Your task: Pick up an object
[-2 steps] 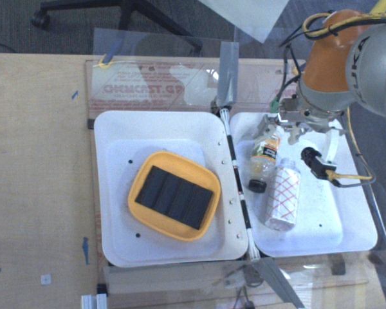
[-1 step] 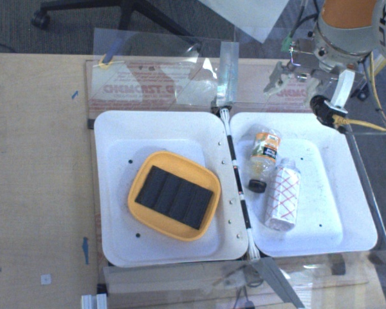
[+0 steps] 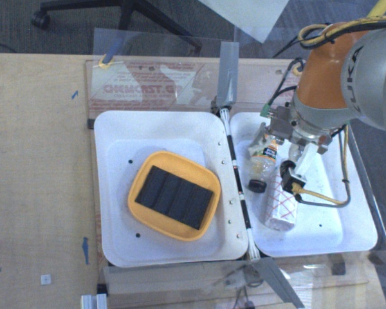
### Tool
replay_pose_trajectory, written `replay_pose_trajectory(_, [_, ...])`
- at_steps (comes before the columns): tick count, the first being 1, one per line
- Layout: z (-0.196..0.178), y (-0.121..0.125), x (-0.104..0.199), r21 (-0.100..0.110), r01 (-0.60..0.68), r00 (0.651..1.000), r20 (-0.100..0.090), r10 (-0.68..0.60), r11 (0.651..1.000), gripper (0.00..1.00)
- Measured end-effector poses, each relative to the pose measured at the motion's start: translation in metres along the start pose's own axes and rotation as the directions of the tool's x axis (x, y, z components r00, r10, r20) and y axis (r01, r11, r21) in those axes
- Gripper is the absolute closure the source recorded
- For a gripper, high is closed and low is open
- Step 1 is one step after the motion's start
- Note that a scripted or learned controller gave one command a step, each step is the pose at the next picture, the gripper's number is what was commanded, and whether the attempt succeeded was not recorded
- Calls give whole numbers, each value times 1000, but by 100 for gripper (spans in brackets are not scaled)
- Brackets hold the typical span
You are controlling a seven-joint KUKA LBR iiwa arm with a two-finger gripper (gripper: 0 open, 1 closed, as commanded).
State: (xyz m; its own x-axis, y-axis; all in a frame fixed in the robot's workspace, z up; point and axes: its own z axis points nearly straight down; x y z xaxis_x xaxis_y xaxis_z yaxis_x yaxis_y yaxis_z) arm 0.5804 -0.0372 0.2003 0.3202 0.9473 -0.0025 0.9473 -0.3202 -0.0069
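While the tool's (image 3: 289,153) grip cannot be told, the bottle's (image 3: 262,163) label is unreadable.

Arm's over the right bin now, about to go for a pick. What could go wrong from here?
1. The small bottle and the white patterned carton lie close together in the right bin, right under the gripper; the jaws may catch both or push one aside.
2. The bottle lies on its side, so it could roll away when touched.
3. The yellow cable hangs loose over the carton and might snag on it.
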Motion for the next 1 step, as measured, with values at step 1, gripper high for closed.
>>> replay_pose_trajectory(1, [78, 26, -35, -3, 67, 998, -1, -67, 998, 0])
